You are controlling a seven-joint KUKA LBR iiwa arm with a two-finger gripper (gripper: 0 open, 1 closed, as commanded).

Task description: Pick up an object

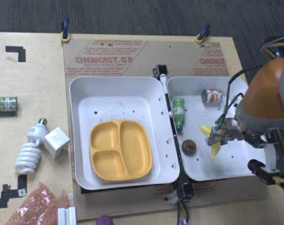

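The right bin (235,170) holds a yellow banana (214,151), a green bottle (178,111) by the left wall, a red and white can (211,96) at the back and a brown round object (188,146). My gripper (215,138) is down in this bin, directly over the banana's middle. Yellow ends stick out above-left and below it. The gripper hides whether the banana is touched. The arm's orange band (272,90) sits over the bin's right side.
The left bin (80,125) carries a yellow divided plate (120,150). On the bench to the left lie a spiral light bulb (29,149), a white cube (57,142), a small green can (6,104) and a pink mesh bag (36,205).
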